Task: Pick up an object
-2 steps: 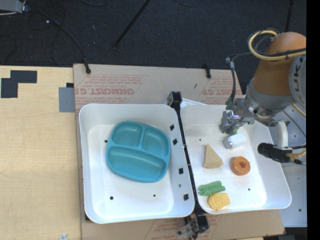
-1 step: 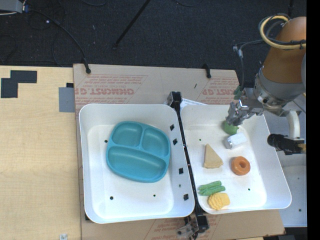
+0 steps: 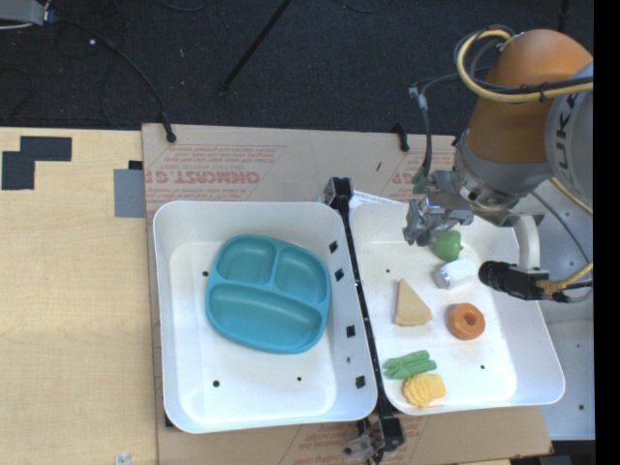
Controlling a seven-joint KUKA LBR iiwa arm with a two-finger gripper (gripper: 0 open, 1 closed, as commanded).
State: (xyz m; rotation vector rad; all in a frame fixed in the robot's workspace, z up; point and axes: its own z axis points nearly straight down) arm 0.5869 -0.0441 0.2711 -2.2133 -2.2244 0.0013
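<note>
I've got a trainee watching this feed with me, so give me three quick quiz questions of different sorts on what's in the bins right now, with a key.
1. True or false: the teal divided plate lies in the same bin as the orange ring.
2. Multiple choice: which item is nearest the gripper? A) green round piece B) yellow corn piece C) green bean pods
3. Fill in: the tan wedge sits to the ____ of the orange ring in the camera view.

Key: 1. False, the plate is in the left bin, the ring in the right bin. 2. A. 3. Left.
</note>
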